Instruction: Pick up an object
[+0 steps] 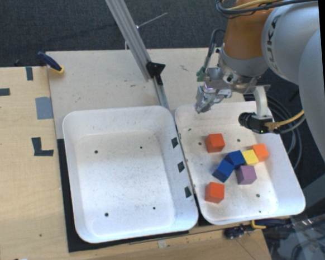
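While the grey two-finger gripper (205, 103) hung over the right white bin's (286, 201) far edge, finger state I cannot tell, the approach was underway; descending onto the nearest small orange cube (214, 142) seemingly came next.

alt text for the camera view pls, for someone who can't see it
The arm's end effector hovers over the far edge of the right bin, which holds two orange-red blocks, two blue, one yellow, one orange and one purple. The left bin sits beside it.
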